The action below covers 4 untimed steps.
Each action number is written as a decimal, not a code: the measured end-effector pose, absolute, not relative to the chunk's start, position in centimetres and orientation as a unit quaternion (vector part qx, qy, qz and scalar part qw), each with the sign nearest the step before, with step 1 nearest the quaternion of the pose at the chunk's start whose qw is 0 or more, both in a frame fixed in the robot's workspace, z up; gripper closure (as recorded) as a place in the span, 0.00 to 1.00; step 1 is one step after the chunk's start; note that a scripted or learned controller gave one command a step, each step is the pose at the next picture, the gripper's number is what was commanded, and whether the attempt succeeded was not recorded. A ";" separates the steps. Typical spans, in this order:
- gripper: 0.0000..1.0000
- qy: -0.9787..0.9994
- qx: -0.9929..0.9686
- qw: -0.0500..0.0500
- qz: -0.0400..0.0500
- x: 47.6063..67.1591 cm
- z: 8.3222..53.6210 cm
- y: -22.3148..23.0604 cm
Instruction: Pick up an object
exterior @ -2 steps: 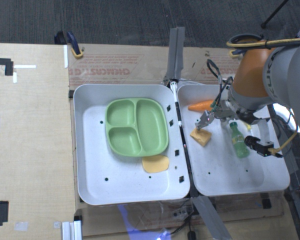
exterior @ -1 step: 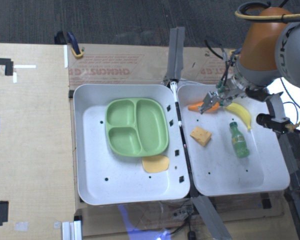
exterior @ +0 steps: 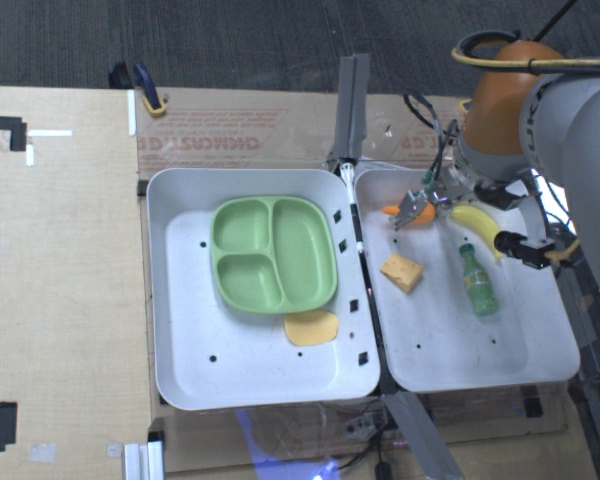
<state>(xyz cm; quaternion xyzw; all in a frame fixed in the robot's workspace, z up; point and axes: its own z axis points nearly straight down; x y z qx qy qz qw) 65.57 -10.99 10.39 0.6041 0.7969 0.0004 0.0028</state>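
The grey metal two-finger pincer (exterior: pixel 412 211) hung low over the far left corner of the right-hand shallow white bin (exterior: pixel 540 353), its tips down on a small orange carrot-like piece (exterior: pixel 420 211). Whether those tips were parted or shut on the piece could not be told. Just right of the pincer lay a yellow banana (exterior: pixel 477 224). Nearer the camera, below it, sat a tan wedge-shaped block (exterior: pixel 402 272), and to its lower right a green plastic bottle (exterior: pixel 476 280).

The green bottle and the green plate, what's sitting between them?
A yellow-orange block in the right bin, plus the bins' rims, lies between the green bottle and green plate, in the camera view.
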 end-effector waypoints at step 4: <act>0.00 0.805 0.593 0.001 -0.001 65.9 9.2 -10.3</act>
